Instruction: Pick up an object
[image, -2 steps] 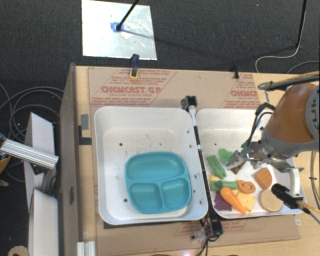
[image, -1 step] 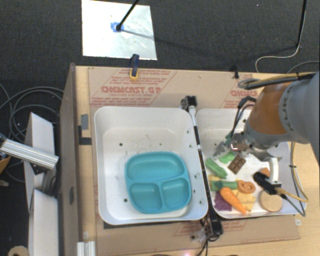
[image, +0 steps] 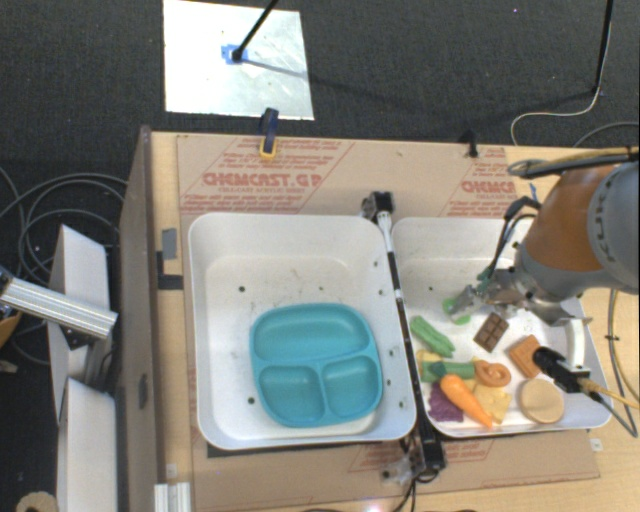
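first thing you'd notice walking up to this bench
The blue divided plate draws the eye first, lying by itself in the left bin. Next comes the cluster of toy food at the near end of the right bin: a carrot, a green pea pod, a brown chocolate bar and a pretzel. Over that bin hangs the grey and orange arm.

Even, bright overhead light; soft shadows. Glare patch on shiny sheet (image: 238, 58) beyond left bin (image: 215, 300). White bin walls near blown out. Mild softness overall; dark floor around worktop (image: 300, 165) underexposed.
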